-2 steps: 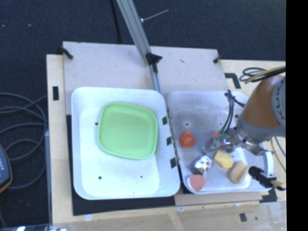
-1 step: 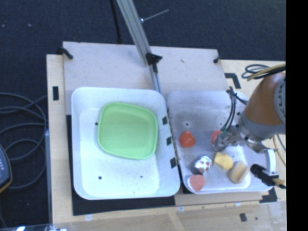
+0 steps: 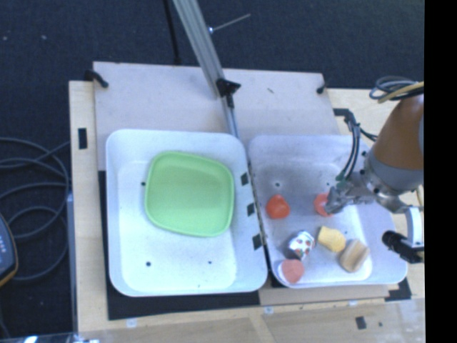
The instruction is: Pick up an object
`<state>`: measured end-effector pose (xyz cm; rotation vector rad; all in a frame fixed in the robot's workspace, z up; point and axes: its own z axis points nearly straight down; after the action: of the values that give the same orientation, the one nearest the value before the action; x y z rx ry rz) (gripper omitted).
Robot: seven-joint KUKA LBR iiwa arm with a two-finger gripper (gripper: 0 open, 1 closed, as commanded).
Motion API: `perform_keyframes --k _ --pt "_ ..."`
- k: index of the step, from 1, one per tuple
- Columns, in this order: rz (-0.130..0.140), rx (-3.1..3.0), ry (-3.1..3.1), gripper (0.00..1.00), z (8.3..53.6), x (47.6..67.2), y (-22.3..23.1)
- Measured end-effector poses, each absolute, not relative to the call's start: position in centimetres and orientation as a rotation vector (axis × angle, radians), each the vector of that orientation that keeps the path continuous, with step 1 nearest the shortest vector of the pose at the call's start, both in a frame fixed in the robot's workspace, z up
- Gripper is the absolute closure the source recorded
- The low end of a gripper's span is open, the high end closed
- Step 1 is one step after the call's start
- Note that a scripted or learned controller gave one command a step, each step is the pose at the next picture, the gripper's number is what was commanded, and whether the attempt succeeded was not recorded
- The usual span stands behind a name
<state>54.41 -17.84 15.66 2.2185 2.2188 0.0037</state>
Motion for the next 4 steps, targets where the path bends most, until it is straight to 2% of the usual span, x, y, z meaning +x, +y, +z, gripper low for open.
perform_keyframes --k 1,2,4 --pt "0.005 2.218 2.219 1.0 20.7 53.7 -17.4" --pt "0.003 2.22 2.22 1.0 22.9 53.7 -17.5" --pt "0.001 2.218 2.225 1.0 22.7 53.1 -8.0"
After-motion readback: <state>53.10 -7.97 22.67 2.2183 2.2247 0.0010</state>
